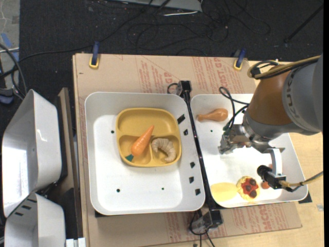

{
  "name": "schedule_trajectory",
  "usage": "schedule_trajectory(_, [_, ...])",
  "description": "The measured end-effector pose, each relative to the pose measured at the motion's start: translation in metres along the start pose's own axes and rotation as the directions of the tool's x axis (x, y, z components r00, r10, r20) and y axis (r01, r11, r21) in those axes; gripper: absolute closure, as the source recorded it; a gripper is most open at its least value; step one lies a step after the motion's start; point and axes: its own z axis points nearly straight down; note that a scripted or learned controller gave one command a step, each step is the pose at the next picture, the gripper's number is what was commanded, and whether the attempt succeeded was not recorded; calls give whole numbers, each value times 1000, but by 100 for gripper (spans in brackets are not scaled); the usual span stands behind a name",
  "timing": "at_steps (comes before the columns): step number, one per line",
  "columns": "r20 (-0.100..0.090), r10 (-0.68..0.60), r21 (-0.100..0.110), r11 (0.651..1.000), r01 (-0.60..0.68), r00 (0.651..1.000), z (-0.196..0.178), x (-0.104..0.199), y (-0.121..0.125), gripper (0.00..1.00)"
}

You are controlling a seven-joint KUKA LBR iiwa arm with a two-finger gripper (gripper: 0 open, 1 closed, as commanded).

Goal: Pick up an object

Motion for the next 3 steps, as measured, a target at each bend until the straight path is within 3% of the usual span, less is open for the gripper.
schedule_trajectory(2, [2,-7,-6,1000,7,1000,-123,0,12,100])
schedule_trajectory(3, [2,-7,-4,1000,7,1000,-155,0,13,100])
